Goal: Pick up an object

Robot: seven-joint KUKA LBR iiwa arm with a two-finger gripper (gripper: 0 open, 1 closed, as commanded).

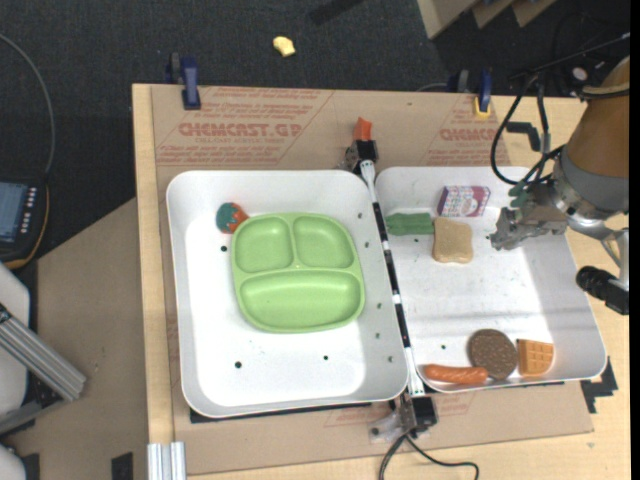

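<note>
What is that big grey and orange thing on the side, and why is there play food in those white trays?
That is a robot arm. A computer program moves it, and a camera above the bench looks down at a slant. At its end is a pincer for grabbing things, hanging over the right bin. Its job is to pick something up, and I can't see anything in it.

The right bin holds play food: a tan bread piece, a green block, a small purple and white box, a brown cookie, a waffle and a sausage. The left bin holds a green divided plate and a little red and green toy.
</note>
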